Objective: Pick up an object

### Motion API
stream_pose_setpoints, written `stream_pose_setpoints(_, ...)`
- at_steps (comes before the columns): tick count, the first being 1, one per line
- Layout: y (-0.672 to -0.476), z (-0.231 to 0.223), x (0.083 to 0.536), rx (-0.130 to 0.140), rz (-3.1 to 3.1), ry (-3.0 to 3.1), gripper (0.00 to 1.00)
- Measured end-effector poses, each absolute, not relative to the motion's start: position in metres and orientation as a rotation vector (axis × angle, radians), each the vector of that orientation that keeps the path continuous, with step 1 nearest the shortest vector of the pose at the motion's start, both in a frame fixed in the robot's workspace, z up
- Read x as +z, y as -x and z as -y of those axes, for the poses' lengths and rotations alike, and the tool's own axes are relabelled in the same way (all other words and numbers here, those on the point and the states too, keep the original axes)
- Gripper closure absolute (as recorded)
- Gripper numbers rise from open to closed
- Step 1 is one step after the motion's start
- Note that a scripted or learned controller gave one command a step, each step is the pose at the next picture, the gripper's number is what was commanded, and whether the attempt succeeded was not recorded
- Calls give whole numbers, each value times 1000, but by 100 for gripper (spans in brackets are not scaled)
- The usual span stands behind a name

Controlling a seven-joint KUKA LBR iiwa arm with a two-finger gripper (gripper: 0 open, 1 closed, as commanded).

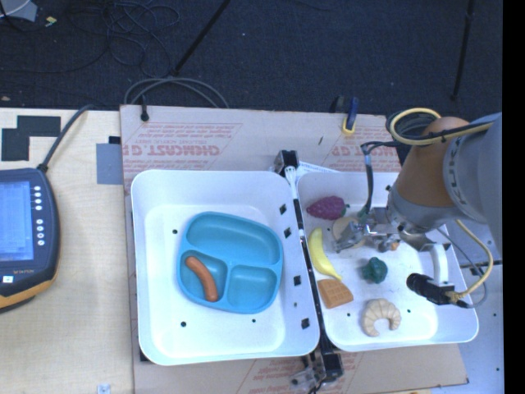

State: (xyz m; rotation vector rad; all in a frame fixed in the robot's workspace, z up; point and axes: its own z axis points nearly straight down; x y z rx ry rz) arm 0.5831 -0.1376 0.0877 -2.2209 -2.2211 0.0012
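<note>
The tool (354,235) sits low over the right bin (459,328), too small and cluttered to tell how its fingers stand. The arm (459,171) is cut off by the picture's right edge and hides that bin's far right corner. At the worktop's left edge, a handheld screen unit (20,232) is cropped by the picture's left edge.
</note>
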Motion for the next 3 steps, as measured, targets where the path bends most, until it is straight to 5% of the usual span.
stream_pose_setpoints(1, -508, 134, 87, 6, 2215, 2218, 0)
stream_pose_setpoints(2, -511, 137, 99, 1, 2213, 2227, 100)
stream_pose_setpoints(3, -531, 72, 192, -6, 2230, 2216, 100)
